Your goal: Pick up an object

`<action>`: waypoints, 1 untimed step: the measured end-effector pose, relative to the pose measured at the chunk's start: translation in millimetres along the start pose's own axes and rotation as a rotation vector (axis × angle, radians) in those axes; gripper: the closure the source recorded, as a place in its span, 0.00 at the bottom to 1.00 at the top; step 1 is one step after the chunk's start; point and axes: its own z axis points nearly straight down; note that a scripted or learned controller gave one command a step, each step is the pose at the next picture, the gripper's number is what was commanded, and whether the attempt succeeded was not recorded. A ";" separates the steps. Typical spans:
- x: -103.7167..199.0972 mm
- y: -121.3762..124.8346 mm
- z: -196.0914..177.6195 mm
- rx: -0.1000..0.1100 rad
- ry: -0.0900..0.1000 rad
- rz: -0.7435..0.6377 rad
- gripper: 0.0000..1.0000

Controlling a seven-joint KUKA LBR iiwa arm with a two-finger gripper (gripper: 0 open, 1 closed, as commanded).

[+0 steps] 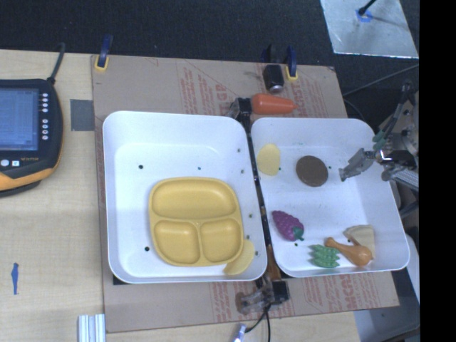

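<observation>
The right bin (377, 205) holds several toy foods. A brown round disc (311, 170) lies near its middle and a pale yellow piece (268, 159) near its left wall. Purple grapes (287, 224), a green pod (324, 256), a tan drumstick (350, 251) and a pale wedge (360, 234) lie toward the front. My gripper (351, 167) reaches in over the right bin's right side, just right of the brown disc and apart from it. Nothing shows in its grasp.
The left bin (128, 155) holds a yellow divided plate (196, 220) and a yellow slice (241, 261) at its front right corner. An orange carrot (271, 105) lies behind the bins. A teach pendant (25, 135) sits at the far left.
</observation>
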 end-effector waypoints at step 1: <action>31.1 52.6 53.5 0.001 -0.001 -0.001 0.00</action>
